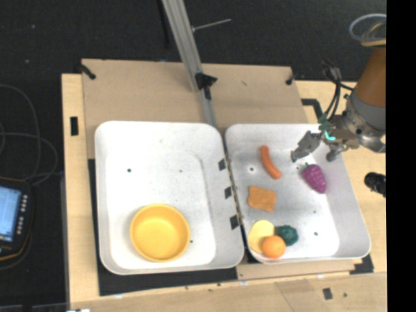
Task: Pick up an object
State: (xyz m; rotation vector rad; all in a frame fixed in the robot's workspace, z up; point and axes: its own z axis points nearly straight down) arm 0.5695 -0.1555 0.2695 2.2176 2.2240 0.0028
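My gripper (319,151) hangs over the upper right part of the right bin (344,239), its two fingers spread open with nothing between them. A purple grape bunch (314,177) lies just below it. An orange carrot (270,162) lies to the gripper's left. Lower in the same bin are a tan bread slice (262,198), a pale yellow round piece (261,230), an orange ball (273,246) and a dark green piece (286,234). A yellow bowl (160,232) sits in the left bin (110,142).
A slanted metal pole (185,41) rises from behind the bins' shared edge. The arm's orange band (372,77) stands at the right. A black screen device (13,216) lies off the bench at the left.
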